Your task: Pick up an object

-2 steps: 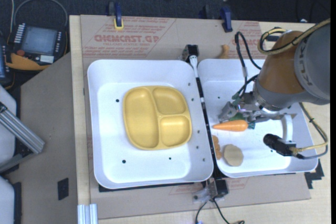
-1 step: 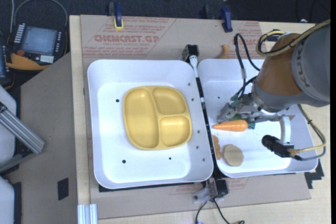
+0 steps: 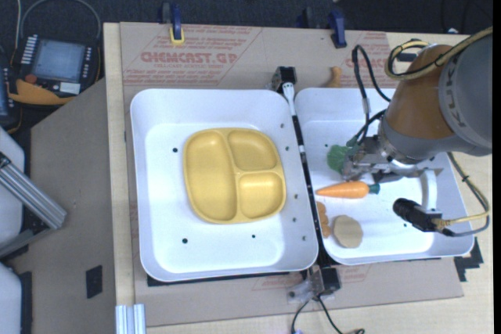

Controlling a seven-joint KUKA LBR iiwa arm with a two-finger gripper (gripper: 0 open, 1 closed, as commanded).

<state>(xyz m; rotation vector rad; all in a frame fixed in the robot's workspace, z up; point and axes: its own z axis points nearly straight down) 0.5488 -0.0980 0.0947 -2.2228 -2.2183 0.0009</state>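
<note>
Nearest, along the front of the right bin, a round tan object lies on the white floor, with a small orange-brown piece just beside it against the bin's left wall. A little farther back a carrot lies on its side, its point toward the left bin, its thicker end with a bit of green toward the arm. The gripper sits low just behind the carrot's thicker end, very near it; whether it touches the carrot, and whether it is spread or closed, cannot be told under the wrist. A green object lies just left of the gripper. In the left bin a yellow divided plate with three compartments rests near the middle. Behind both bins, brown cardboard is held by blue clamps.
</note>
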